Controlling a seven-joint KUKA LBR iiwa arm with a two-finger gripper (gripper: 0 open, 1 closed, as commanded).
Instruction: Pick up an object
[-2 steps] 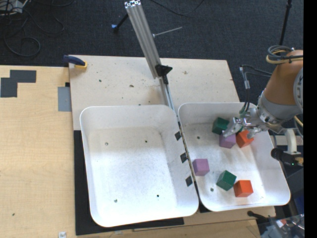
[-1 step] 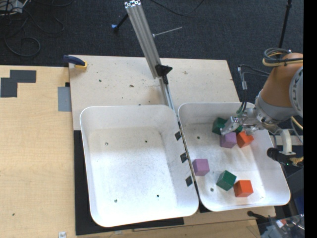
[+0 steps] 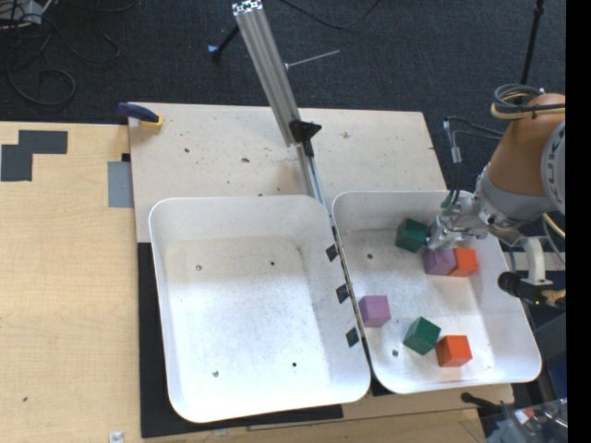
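6 small cubes are seen in right bin [image 3: 517, 363]; gripper [image 3: 447, 236] at purple cube [image 3: 440, 261], finger state cannot be told. Judged light, rigid; flat opposite faces should be gripped.

Arm [image 3: 526, 169] enters from right edge, orange band above grey wrist, angled down and leftward. Claw [image 3: 450, 233] low, tip pointing down-left; finger spacing unclear.
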